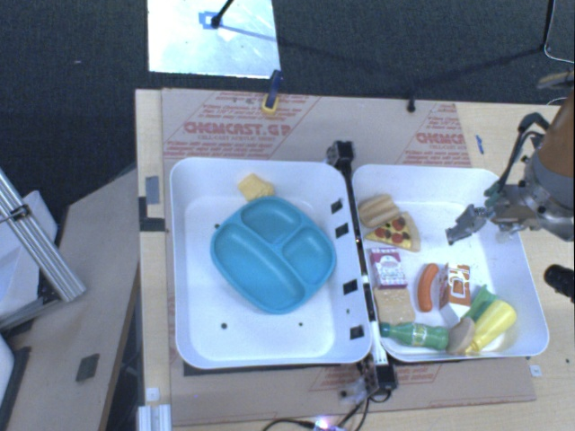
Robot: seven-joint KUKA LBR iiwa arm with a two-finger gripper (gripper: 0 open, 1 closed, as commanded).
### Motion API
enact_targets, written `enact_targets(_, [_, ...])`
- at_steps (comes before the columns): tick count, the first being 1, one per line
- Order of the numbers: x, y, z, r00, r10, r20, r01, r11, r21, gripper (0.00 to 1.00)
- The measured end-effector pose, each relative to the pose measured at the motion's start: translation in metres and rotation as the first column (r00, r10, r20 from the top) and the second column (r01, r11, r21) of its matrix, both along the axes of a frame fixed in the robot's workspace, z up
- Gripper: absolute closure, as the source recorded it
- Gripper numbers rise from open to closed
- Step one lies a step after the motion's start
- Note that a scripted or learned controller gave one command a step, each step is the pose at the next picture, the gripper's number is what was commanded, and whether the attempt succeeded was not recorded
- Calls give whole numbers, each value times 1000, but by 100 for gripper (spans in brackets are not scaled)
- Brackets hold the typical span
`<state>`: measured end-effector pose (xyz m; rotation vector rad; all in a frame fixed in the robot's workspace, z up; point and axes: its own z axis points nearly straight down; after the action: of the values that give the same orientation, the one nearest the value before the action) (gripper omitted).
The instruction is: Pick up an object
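**Pincer poised over the crowded right bin**

The surface [296, 115] is a pale wooden bench covered by a printed cardboard sheet with red lettering, and it stands on dark carpet. A shiny square panel [213, 23] lies on the floor beyond it, and a slanted metal frame [31, 241] shows at the left edge. Two shallow white bins sit side by side. The left bin [193, 268] carries a blue divided plate [272, 253] with a small yellow piece [255, 187] just beyond it.

The right bin [521, 268] contains toy food: a pizza slice [395, 232] beside a sandwich [378, 209], a small red-and-white box [388, 268] with a cracker [393, 304] below it, a hot dog [429, 285], a red-and-white packet [458, 285], a green bottle [415, 335] and a yellow bottle [492, 323].

The pincer [465, 225] hangs above the right bin's far half, reaching in from the right. Whether its tips are spread or pressed together cannot be told. The pizza slice lies to its left, apart from it; the hot dog and packet lie nearer the viewer.
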<state>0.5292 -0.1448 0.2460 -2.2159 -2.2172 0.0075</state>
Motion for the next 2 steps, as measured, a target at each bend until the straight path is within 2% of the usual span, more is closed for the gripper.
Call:
enact_targets(1, [2,0,5,1000,2,10,-2,1000,-2,0])
enact_targets(2, [8,-3,-39,1000,0,5,0,1000,-1,0])
